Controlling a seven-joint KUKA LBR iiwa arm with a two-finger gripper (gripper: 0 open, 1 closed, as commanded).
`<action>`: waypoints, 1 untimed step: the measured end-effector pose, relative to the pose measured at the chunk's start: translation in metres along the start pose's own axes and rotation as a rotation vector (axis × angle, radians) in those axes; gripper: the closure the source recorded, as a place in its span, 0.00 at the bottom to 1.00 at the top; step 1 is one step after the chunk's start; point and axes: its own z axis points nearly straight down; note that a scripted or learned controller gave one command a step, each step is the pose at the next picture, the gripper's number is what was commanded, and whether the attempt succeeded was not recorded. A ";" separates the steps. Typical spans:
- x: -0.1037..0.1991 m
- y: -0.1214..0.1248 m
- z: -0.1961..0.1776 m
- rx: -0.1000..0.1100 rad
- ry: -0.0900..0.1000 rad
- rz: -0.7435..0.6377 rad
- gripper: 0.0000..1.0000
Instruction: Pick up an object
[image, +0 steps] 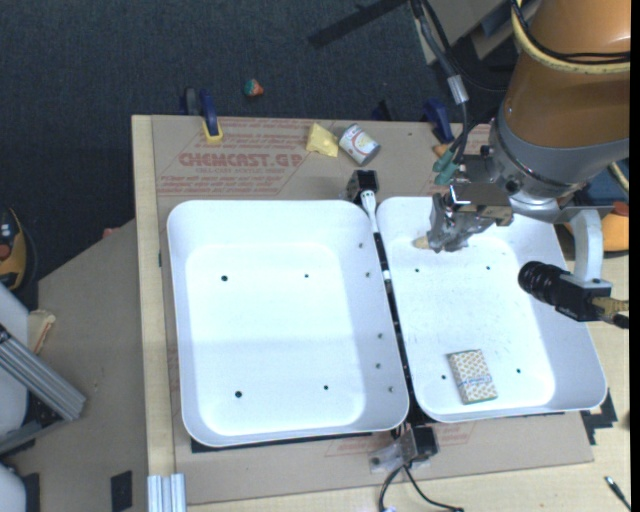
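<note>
A small flat box with a grey and tan pattern (471, 376) lies in the right bin (560, 395), near its front edge. My gripper (445, 238) hangs low over the back left part of that bin, well behind the box and apart from it. A tiny tan bit (422, 242) shows just left of the gripper's tip, and I cannot tell whether it is held or lying on the bin floor. The left bin (190, 300) sits beside it.
On the bench behind the bins lie a yellow piece (322, 141), a small white and grey box (358, 144) and a black and white item (364, 186) at the bins' back junction. Blue clamps (207, 110) grip the bench's far edge.
</note>
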 end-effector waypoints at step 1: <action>0.023 -0.032 0.001 -0.013 0.000 0.002 1.00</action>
